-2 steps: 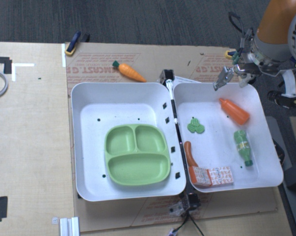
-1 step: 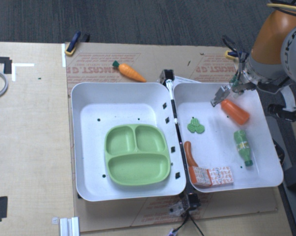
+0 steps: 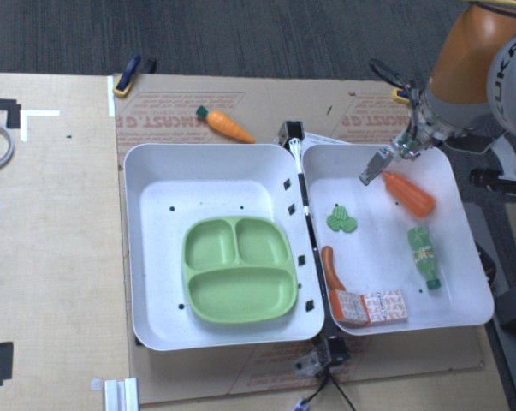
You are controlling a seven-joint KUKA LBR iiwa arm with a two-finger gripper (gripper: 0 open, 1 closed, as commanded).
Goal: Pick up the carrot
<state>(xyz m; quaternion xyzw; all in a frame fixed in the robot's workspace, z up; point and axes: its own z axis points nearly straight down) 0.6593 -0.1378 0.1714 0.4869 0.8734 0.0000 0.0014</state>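
The carrot (image 3: 226,124), orange with a green top, lies on the cardboard behind the left bin (image 3: 146,229), outside both bins. My gripper (image 3: 376,168) hangs low over the back of the right bin (image 3: 463,298), far to the right of the carrot. Its tip sits right beside a stubby orange-red toy (image 3: 410,193) that lies in that bin; whether they touch is unclear.
A green divided plate (image 3: 239,269) fills the left bin's middle. The right bin holds a small green leafy toy (image 3: 341,221), a green bottle (image 3: 424,257), an orange sausage-like piece (image 3: 329,271) and a red-and-white box (image 3: 373,306). A blue-and-yellow clip (image 3: 127,74) lies at the cardboard's back left.
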